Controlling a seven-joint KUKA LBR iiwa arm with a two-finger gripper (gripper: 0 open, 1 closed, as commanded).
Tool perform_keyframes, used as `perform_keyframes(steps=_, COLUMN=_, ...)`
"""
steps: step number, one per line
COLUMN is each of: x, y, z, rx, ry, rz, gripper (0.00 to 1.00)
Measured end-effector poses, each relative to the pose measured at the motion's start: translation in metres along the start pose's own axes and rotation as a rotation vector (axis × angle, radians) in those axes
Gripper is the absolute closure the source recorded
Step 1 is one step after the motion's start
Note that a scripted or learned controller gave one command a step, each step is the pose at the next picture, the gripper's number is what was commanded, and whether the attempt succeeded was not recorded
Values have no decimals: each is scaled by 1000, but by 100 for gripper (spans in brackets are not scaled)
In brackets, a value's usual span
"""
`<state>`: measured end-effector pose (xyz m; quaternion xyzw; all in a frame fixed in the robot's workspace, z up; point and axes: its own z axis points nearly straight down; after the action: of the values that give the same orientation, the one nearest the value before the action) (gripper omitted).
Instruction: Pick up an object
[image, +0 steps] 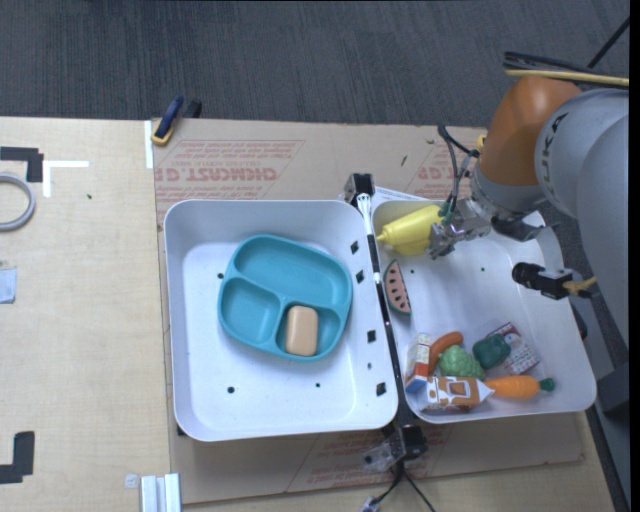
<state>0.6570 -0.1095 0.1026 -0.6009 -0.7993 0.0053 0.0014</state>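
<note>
My gripper hangs over the far left part of the right bin, and the arm comes in from the right. It is shut on the right end of a yellow corn-like piece, which lies level and sticks out to the left, up to the bin's left wall. A pale yellow reflection shows on the bin wall just behind it. Lower in the same bin lie a watermelon slice, a carrot, a green vegetable, a dark green piece, a red sausage and a small carton.
The left bin holds a teal divided plate with a tan block in its near compartment. A black clip on the arm juts over the right bin. Black clamps join the bins at the middle.
</note>
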Motion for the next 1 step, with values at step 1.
perform_keyframes(steps=1, x=3, y=2, z=0, rx=-5, ry=4, rz=-2, gripper=0)
